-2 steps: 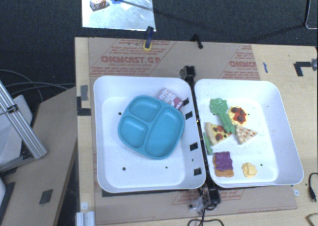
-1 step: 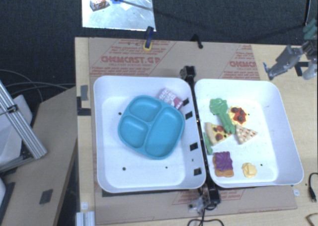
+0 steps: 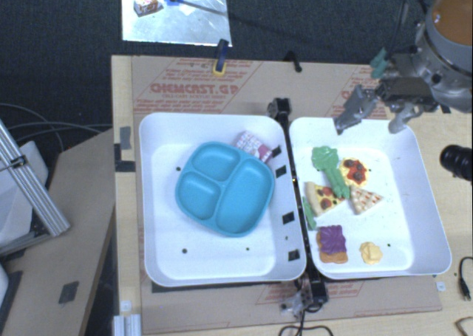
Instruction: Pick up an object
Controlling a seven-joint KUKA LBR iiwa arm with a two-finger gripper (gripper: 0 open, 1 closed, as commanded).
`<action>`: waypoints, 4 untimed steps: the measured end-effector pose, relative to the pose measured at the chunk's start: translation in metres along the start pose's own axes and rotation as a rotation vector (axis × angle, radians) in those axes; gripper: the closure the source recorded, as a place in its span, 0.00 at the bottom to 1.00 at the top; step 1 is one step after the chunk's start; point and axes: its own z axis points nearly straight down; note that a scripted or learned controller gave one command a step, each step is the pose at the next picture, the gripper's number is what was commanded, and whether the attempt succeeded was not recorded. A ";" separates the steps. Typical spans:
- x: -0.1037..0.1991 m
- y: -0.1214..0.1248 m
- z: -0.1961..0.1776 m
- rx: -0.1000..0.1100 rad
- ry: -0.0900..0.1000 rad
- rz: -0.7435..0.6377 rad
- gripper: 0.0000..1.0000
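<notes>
The two fingers [image 3: 349,117] stand spread wide apart with nothing between them, one grey tip at the left and the other at the right, and the gripper [image 3: 373,116] hangs over the far rim of the right bin [image 3: 427,201]. Just below the fingers, inside that bin, lies a green toy broccoli [image 3: 327,160] whose stalk runs down toward the camera. Touching its right side is a small round toy pizza [image 3: 355,171] with red topping. Nearer the camera from these lie two toy pizza slices, one [image 3: 323,198] against the broccoli stalk and a paler one [image 3: 364,199] to its right. Farther still from the fingers, near the bin's front rim, sit a purple and orange toy [image 3: 332,244] and, beside it, a small yellow toy [image 3: 371,252].

Left of the fingers, across the black divider, the left bin [image 3: 166,253] holds a blue sectioned plate [image 3: 224,187] and a small pink and white packet [image 3: 253,144] touching the plate's far edge. Above the gripper the grey arm [image 3: 447,69] rises to its orange band [image 3: 452,9].
</notes>
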 end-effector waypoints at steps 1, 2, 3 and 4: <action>0.089 0.000 0.098 0.006 -0.001 0.000 0.00; 0.059 0.048 0.097 -0.005 -0.001 0.013 0.00; 0.073 0.032 0.258 0.012 -0.003 0.012 0.00; 0.072 0.035 0.239 -0.003 0.000 0.014 1.00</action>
